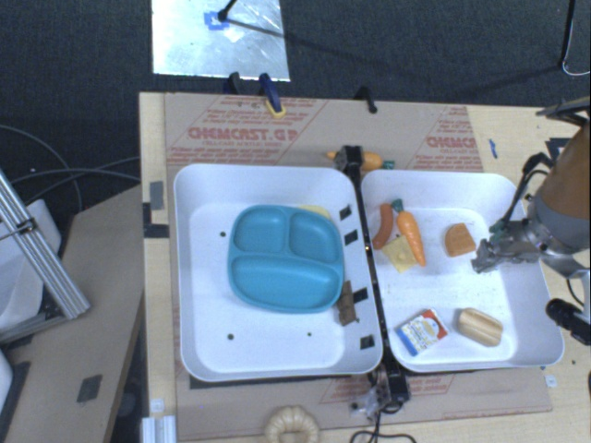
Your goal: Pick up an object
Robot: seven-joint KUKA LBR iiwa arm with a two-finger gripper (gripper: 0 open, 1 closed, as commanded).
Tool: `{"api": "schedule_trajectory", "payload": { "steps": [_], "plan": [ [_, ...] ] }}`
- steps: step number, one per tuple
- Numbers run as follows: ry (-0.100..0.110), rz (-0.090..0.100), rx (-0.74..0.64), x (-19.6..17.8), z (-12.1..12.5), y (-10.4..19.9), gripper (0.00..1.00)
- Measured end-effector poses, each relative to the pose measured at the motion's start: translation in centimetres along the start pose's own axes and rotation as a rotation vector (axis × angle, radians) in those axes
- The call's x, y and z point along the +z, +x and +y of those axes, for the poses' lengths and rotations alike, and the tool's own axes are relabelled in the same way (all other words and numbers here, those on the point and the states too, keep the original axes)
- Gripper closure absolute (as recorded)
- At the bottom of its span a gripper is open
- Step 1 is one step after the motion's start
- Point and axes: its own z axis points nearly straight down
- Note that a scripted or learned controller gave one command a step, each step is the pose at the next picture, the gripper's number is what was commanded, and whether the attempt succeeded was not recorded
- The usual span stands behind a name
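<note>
"CHEMCAST GP" in red, printed repeatedly across brown board (pixel 277 123) under bins.

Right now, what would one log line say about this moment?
stage: approach | gripper: over right bin, beside orange bread piece, holding nothing visible | carrot, sausage: untouched | blue plate: left bin

The bench (pixel 443 132) wears a brown printed cardboard sheet (pixel 249 132), and two shallow white bins sit side by side on it, touching along the middle. The left bin (pixel 199 247) and the right bin (pixel 517 201) are joined by black clips (pixel 351 238). At the front edge lies a pale braided ring (pixel 294 425).
</note>
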Motion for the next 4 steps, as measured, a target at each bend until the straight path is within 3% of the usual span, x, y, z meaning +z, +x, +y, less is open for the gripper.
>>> {"api": "schedule_trajectory", "payload": {
  "steps": [1, 3, 4],
  "plan": [
    [-0.001, 0.000, -0.001, -5.4, 0.3, -0.1, 1.00],
    [0.005, 0.005, -0.007, -4.4, 3.0, 10.1, 1.00],
    [0.005, 0.002, 0.002, -5.8, 2.2, 9.4, 1.00]
  ]
}}
